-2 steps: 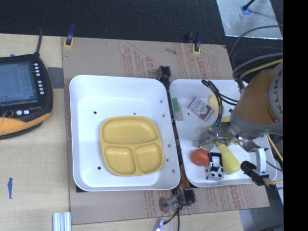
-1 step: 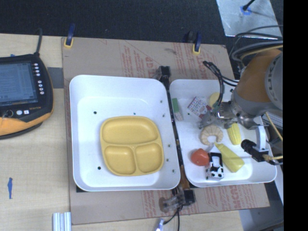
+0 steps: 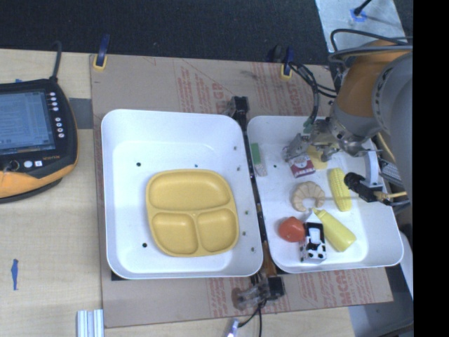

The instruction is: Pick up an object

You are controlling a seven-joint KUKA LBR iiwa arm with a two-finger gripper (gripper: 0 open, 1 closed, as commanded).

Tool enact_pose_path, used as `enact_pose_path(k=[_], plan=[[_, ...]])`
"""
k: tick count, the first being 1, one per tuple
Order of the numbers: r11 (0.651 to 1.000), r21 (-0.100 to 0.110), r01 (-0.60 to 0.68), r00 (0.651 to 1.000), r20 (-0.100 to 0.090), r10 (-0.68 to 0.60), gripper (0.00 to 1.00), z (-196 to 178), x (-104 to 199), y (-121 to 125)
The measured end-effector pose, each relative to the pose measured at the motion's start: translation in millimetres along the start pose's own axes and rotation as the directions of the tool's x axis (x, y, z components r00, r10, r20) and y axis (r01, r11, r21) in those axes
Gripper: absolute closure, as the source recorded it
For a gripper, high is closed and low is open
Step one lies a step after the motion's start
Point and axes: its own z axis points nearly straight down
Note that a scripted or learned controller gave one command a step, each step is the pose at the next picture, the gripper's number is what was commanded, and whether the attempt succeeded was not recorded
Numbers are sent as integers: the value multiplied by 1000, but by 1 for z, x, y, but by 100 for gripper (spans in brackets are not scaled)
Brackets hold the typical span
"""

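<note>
So the tool [image 3: 303, 148] is down at the back of the right bin [image 3: 379, 257], hanging off the grey arm [image 3: 382, 97] with its orange band. It sits right over a small red-and-white packet [image 3: 302, 167]; I can't tell whether it's gripping or let go, too much metal clutter there. The packet has some print on it, but it's too small to read.

Just in front of it: a curled tan pastry-looking thing [image 3: 307, 196], a corn cob [image 3: 339, 189], a red tomato-ish lump [image 3: 291, 229], a yellow bottle shape [image 3: 335, 230] and a black-and-white cow carton [image 3: 313, 245] touching it. A green strip [image 3: 256, 157] lies by the bin's left wall.

The left bin [image 3: 119, 188] holds a yellow divided tray [image 3: 191, 210]. Off on the worktop [image 3: 49, 258] sits a teach pendant [image 3: 31, 135], cut off at the frame edge, screen text unreadable. The brown mat [image 3: 175, 83] has faint red lettering I can't make out.
</note>
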Motion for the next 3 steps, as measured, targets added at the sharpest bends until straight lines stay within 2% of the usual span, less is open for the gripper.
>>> enact_pose_path(k=[1, 2, 3], plan=[[1000, -2, 0, 1000, 1, 0, 0, -74, -36, 15], [1000, 4, 1, 1000, 1, -1, 0, -41, 12, -55], [1000, 2, 2, 1000, 0, -2, 0, 1, -5, 14]])
